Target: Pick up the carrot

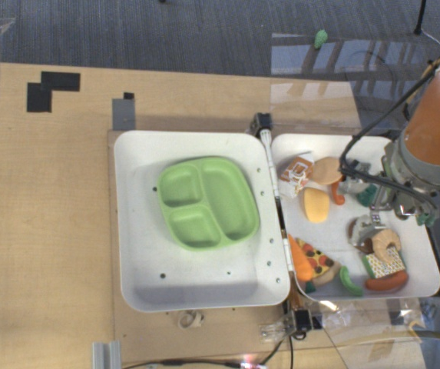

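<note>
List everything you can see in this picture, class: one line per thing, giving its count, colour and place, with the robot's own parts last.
bins: 2, white, side by side on the bench
plate: 1, green, three compartments, in the left bin
carrot: 1, orange, near left corner of the right bin
pizza slice: 1, brown crust with toppings, beside the carrot
lemon: 1, yellow, middle left of the right bin
carton: 1, white and brown, far left of the right bin
sausage: 1, red, near edge of the right bin
green item: 1, small, on the floor beyond the bench
arm: 1, grey with orange band, over the right bin
gripper: 1, metal, low above the right bin's toys
</note>
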`<state>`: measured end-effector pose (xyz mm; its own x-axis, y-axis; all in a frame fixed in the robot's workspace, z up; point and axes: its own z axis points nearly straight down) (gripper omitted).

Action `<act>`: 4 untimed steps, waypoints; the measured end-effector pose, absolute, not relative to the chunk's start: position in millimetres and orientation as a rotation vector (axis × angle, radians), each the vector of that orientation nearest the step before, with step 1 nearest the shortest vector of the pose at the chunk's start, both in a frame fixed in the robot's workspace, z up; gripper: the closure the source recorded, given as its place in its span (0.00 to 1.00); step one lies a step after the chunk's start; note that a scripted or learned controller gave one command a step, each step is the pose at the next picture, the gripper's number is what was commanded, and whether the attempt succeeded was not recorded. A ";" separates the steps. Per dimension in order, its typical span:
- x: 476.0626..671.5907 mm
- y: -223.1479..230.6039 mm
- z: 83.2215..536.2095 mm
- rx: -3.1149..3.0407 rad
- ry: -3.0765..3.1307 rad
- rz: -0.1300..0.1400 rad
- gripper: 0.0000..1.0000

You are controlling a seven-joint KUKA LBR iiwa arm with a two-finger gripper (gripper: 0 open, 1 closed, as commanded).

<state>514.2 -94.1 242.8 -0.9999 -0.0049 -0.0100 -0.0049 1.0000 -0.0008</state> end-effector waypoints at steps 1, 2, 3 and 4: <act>502.9 -38.2 223.9 0.105 3.131 0.004 0.00; 579.4 -52.3 185.6 0.598 3.074 0.002 0.00; 579.6 -52.2 186.1 0.598 3.074 0.003 0.00; 598.7 -83.8 111.7 0.611 3.057 -0.002 0.00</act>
